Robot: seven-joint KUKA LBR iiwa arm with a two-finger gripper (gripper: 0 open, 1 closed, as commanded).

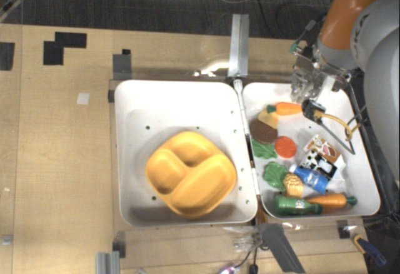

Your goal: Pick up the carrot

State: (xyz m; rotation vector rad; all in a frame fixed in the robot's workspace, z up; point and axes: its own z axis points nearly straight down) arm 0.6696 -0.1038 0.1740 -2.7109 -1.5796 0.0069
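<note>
An orange carrot point(287, 109) with a green tip lies on its side near the back of the right bin point(362, 169). My gripper point(305, 88) hangs just above and behind the carrot's right end, by the bin's back wall. No object shows in the gripper. A second orange carrot-like piece point(329, 201) rests along the front wall of the same bin.
The right bin also holds a brown and tan piece point(265, 128), a red disc point(285, 146), green leafy pieces point(273, 174), a corn cob point(292, 186), a blue can point(311, 179), a cow-patterned box point(322, 155) and a green bottle point(292, 205). A yellow sectioned dish point(190, 172) sits in the left bin point(134, 110).
</note>
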